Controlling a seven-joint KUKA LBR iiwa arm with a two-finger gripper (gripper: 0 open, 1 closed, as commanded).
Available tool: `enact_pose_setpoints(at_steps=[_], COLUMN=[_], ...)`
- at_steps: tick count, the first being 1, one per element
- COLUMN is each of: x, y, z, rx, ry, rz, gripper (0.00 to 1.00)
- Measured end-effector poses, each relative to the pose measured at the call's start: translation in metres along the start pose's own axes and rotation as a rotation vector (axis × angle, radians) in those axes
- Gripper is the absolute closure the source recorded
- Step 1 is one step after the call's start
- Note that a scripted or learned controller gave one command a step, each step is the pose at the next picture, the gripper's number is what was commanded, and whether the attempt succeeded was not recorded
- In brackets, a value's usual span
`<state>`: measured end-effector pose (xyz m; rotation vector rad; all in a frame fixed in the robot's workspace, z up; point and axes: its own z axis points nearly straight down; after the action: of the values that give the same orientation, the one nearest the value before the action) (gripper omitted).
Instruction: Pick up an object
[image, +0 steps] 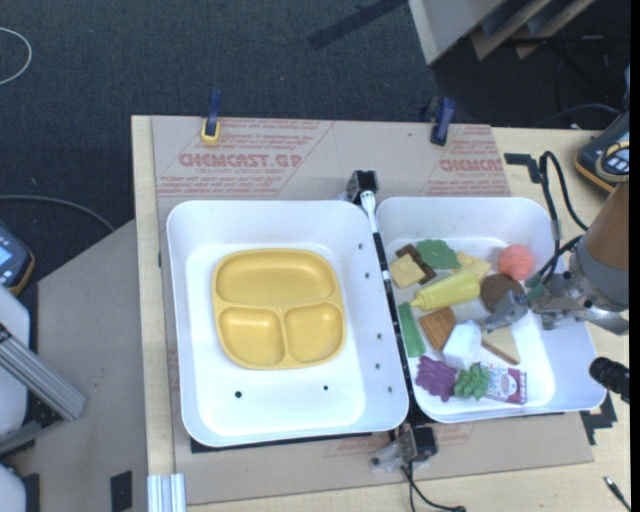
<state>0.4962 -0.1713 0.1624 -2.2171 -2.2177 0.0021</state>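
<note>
The right bin (560, 222) holds a heap of toy food. In it lie a yellow corn cob (447, 291), a green leafy piece (437, 254), a pink-orange ball (517, 261), a brown round piece (497, 290), a white lump (462, 343), a bread slice (503, 347), purple grapes (436, 376), green broccoli (472, 381) and a pink carton (507, 384). My gripper (503, 314) reaches in from the right and sits low over the heap, just below the brown round piece and above the bread slice. Nothing shows as lifted.
The left bin (190, 330) holds a yellow divided tray (278, 306). A black clip bar (378, 265) joins the two bins. Also in the right bin are a yellow block (406, 271), a green stick (411, 331) and an orange cracker (438, 327). Cables run at the right.
</note>
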Motion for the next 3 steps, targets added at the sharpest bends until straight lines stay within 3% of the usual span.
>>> enact_pose_setpoints(at_steps=[1,2,3], x=[0.002,0.002,0.002], y=[-0.004,-0.005,-0.004], z=[0.063,0.079,0.068], rx=[0.002,-0.001,-0.004], ry=[0.000,-0.001,-0.003], rz=[0.001,0.001,0.002], gripper=[0.00,0.00,1.00])
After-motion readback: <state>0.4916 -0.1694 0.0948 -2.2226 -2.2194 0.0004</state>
